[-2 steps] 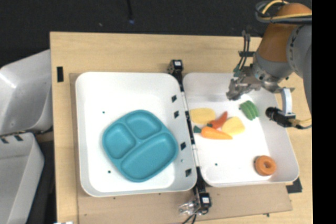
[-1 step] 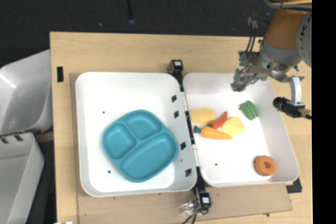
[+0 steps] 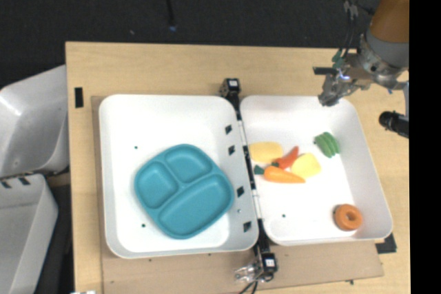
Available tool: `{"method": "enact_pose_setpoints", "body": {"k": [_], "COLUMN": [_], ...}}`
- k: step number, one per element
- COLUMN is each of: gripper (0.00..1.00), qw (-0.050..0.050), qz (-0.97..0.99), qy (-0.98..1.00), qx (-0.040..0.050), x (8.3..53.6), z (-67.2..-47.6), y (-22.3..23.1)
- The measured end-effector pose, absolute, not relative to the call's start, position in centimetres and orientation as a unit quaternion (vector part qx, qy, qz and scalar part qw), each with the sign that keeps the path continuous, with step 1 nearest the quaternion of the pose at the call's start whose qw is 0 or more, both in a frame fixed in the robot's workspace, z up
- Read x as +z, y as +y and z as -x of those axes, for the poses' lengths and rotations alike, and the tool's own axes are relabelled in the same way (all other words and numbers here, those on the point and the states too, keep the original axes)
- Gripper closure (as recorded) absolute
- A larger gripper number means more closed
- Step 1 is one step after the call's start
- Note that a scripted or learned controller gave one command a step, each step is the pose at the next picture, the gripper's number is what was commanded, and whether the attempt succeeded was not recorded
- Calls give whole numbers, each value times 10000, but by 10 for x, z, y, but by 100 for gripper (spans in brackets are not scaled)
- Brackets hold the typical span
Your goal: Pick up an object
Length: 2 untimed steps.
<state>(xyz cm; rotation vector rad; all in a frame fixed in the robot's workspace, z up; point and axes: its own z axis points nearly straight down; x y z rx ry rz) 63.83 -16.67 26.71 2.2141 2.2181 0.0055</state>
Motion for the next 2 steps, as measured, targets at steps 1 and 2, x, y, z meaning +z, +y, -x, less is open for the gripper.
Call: {"method": "enact_pose_setpoints", "body": {"k": [1, 2], "gripper": [100, 100], "qw": [18, -2], "qz": [-7061, -7050], "qy": [7081, 7092], "qx": [4, 3], "x": [269, 264], "z": [-639, -635], "y": [-168, -113]}}
